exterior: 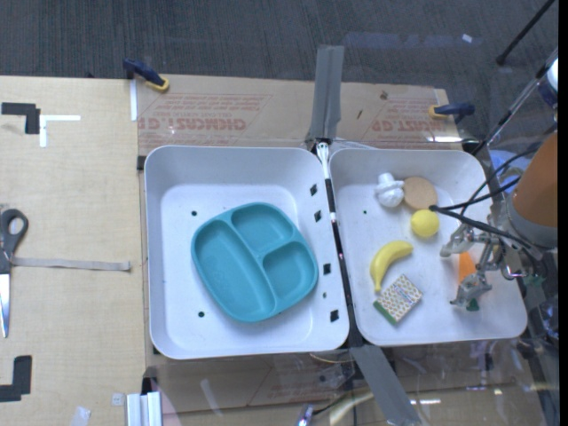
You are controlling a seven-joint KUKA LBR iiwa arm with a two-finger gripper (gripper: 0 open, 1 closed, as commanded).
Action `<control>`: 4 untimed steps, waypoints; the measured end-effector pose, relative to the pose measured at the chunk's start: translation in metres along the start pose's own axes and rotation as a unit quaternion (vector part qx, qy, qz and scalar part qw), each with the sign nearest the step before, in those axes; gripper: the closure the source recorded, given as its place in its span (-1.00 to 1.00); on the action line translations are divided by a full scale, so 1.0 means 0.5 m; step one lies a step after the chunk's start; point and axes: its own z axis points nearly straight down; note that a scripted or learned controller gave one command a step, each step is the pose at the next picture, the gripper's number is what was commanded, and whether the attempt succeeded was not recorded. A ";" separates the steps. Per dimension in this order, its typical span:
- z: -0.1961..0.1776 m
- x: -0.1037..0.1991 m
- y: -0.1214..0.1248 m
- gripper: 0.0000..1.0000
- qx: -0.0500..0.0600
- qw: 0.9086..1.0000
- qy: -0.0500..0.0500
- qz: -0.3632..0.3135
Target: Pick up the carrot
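Carrot (465, 265): orange piece, right side of the right bin (444, 329), lying on the bin floor as far as can be judged — gripper metalwork partly covers it.
Gripper (472, 267): down in the right bin, right over/around the carrot; its metal parts sit on either side of the orange piece.
Jaws: can't tell whether spread or pressed together — linkages and cables clutter the area, fingertips too small to read.
Grasp: not confirmed. Carrot sits close beside the fingers, but whether it's pinched btwn them isn't visible.
Arm (537, 193): comes in from the right edge, orange band visible above the wrist.
Done so far (judgement): approach and descent look complete — gripper is at the target.
Left to do (judgement): secure the grip if not yet closed, then lift the carrot clear of the bin floor. No lift evident.
Neighbours: banana (389, 260) and patterned packet (398, 299) to the carrot's left, apart from it; yellow ball (425, 224) up-left, near; tan disc (419, 193) and white item (388, 190) at the far end.
Left bin (160, 264): holds a teal divided plate (256, 261), not involved.
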 end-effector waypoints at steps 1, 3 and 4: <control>-0.022 -0.007 0.002 1.00 0.001 1.000 -0.004 -0.002; -0.043 -0.013 0.002 1.00 0.002 1.000 -0.007 -0.004; -0.182 0.004 0.130 1.00 0.000 0.996 0.000 0.091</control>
